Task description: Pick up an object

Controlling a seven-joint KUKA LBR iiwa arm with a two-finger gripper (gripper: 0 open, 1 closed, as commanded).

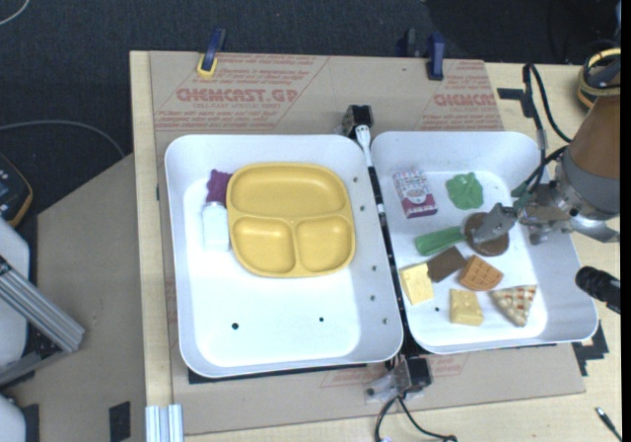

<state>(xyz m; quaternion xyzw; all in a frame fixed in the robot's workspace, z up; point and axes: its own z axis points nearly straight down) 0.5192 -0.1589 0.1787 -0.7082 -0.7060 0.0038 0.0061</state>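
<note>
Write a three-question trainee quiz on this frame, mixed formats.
1. True or false: the yellow divided tray sits in the right bin.
2. Which item lies nearest the gripper? A) pizza slice B) brown round piece C) red-and-white carton
3. Fill in: a purple item lies against the tray's ___ edge.

Key: 1 false, it is in the left bin; 2 B; 3 left.

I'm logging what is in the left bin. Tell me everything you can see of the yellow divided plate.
The yellow divided plate looks like smooth matte plastic, with rounded corners and three wells: one wide well along the far side, two smaller ones nearer the camera. It lies flat, right side up, in the far half of the left bin. A purple item and a white one sit against its left edge.
</note>
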